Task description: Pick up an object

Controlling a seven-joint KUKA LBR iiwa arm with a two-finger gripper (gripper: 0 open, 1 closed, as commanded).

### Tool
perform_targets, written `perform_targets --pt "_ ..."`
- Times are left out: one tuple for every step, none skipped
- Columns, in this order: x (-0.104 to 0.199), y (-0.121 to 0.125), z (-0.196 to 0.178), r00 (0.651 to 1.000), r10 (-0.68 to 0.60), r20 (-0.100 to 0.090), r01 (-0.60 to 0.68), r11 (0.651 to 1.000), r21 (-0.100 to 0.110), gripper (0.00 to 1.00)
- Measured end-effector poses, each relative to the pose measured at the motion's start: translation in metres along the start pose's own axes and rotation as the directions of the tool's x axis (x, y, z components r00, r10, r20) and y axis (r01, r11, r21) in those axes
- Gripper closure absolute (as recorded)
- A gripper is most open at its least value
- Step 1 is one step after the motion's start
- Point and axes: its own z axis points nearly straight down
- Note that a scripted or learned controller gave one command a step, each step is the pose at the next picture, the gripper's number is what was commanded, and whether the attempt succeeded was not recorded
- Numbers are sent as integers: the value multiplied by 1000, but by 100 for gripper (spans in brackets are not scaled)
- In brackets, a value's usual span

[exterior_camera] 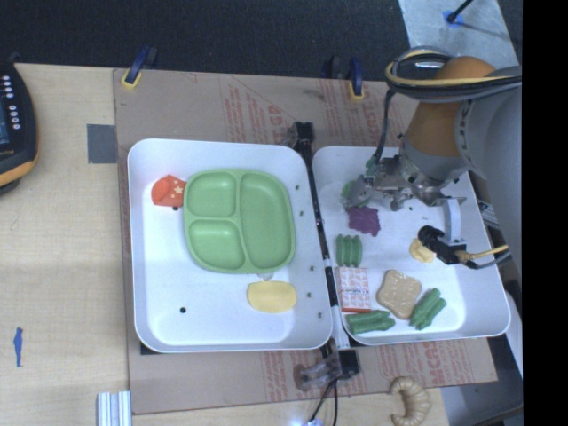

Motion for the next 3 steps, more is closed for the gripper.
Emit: perform_targets --pt "8 -25 1 1000 4 -1 -4 1000 7 0" --pt "18 24 0 1000 1 0 -1 1000 -2 0" --pt "-14 -28 1 1000 6 -1 -6 1000 9 0"
